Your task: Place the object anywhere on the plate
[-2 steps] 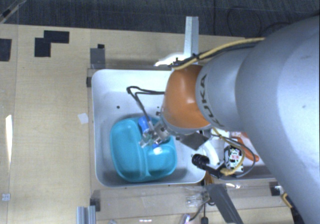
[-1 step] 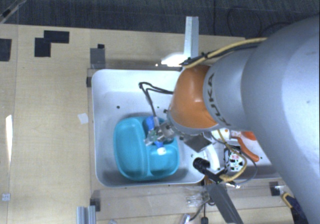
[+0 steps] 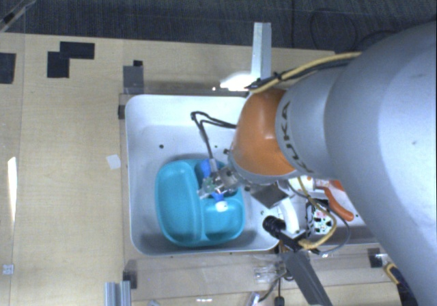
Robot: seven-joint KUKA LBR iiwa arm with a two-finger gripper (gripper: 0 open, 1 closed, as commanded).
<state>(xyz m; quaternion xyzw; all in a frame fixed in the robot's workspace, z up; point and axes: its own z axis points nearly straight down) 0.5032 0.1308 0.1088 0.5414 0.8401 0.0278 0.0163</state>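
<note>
The arm came in from the right, its orange band [image 3: 263, 137] above the white bin [image 3: 147, 127]. The hand [image 3: 217, 185] sat low over a turquoise divided plate [image 3: 179, 205] lying in the bin's near half. A small blue object [image 3: 205, 171] with a white patch showed right at the hand, over the plate's right-hand compartment. Could not tell how far the hand was spread, nor whether it had hold of the blue object. A black cable [image 3: 201, 123] looped above the plate.
</note>
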